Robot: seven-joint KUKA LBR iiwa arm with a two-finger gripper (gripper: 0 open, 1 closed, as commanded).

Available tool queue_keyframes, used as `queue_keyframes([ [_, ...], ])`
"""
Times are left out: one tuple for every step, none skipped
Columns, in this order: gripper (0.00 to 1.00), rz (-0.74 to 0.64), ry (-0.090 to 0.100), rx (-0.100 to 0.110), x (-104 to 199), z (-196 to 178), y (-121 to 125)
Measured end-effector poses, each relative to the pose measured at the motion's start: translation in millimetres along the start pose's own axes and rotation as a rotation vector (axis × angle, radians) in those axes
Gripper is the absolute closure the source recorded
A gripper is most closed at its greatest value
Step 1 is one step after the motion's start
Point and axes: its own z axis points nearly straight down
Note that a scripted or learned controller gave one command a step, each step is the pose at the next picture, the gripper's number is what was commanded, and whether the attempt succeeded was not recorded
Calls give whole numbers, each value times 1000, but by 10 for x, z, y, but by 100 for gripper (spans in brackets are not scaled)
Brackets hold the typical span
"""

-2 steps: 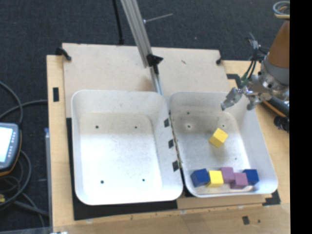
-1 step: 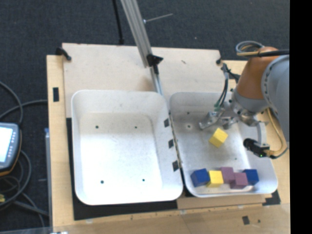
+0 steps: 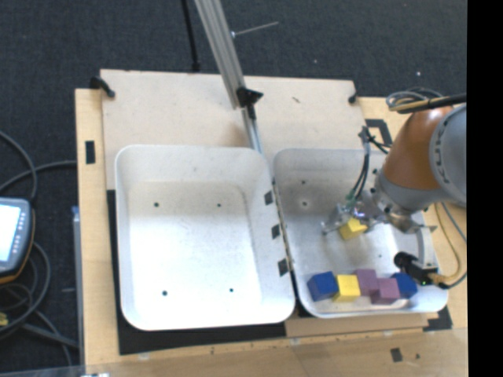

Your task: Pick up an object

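Overhead, the arm (image 3: 420, 159) reached in from the right, its orange band bulging above the wrist, and bent down into the right bin (image 3: 306, 171). The gripper (image 3: 348, 222) sat low over the bin's middle, and a small yellow block (image 3: 354, 227) lay between its fingers, so the pincer looked closed narrowly on that block (whether the block was lifted clear of the floor could not be told from this slant).

Along the right bin's near wall lay a row of blocks: a blue block (image 3: 321, 286) at the left, a second yellow block (image 3: 347, 287) touching it, then a purple block (image 3: 368, 280) and a maroon block (image 3: 385, 290), with another blue block (image 3: 407, 285) at the right end, partly hidden by cabling. The left bin (image 3: 126, 210) showed only its speckled white floor.

Both bins stood side by side, walls touching, on the wooden bench (image 3: 173, 100). A slanted metal post (image 3: 220, 42) rose behind their shared edge. The far half of the right bin's floor lay open around the gripper, well apart from the row of blocks.
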Motion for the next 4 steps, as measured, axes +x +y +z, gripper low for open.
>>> queue_keyframes([
  [0,2,-1,-6,-342,-1,396],
  [0,0,1,-2,73,-5,-315],
  [0,-7,0,-7,156,-1,399],
  [100,-6,0,-5,137,-108,379],
])
